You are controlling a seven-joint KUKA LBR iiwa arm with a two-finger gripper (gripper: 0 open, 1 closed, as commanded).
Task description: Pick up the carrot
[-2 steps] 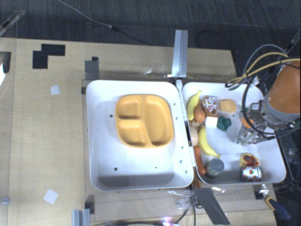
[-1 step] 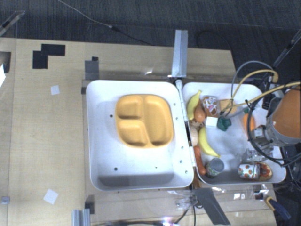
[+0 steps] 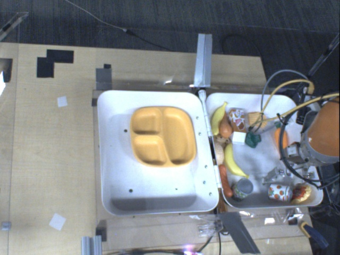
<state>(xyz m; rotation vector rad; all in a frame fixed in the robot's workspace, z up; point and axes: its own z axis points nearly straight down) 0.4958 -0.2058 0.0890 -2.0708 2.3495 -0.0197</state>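
While the arm point(image 3: 323, 134) leans in from the right over the right bin point(image 3: 255, 201), its orange band faces the camera | gripper point(image 3: 281, 171) low near the bin's front right; grip state cannot be told | carrot point(image 3: 280, 137) lies by the right wall, beside the wrist | yellow tray point(image 3: 161, 136) sits in the left bin point(image 3: 117, 185)

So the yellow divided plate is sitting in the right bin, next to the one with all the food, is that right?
Not quite. The camera view shows the yellow divided plate in the left bin, not the right one. The rest holds: the food, including two bananas and the carrot, lies in the bin beside it, the right bin.
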